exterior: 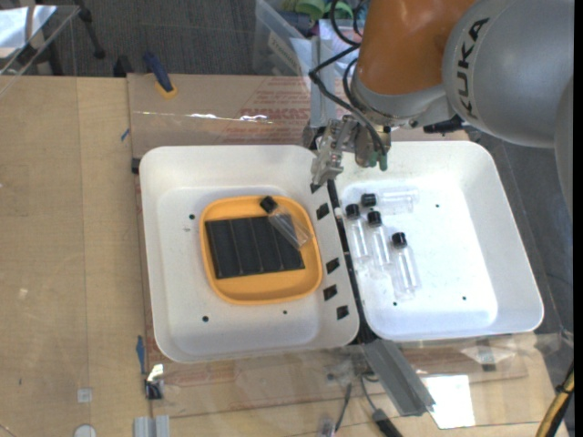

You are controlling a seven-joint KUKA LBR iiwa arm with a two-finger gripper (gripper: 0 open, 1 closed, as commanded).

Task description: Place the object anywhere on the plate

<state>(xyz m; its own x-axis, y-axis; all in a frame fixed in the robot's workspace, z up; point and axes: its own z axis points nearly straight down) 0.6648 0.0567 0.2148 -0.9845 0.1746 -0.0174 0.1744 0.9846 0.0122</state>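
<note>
On the bench, down-left of the jaws [339,157], one clear vial [284,221] with a black cap already lies on the orange plate [219,285] in the left bin [173,326]. Below-right of the jaws, four more vials [383,239] wait in the right bin [492,308]. Whether the jaws are open, I cannot tell.

clear storage tub [291,12] behind bins, blue clamp [160,77], paper sheet [453,399]

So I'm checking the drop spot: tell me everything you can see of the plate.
The plate is a rounded-square orange dish with a raised rim and a dark ribbed inset. It looks like plastic and lies flat in the left bin. One clear vial with a black cap rests across its upper right corner.
</note>
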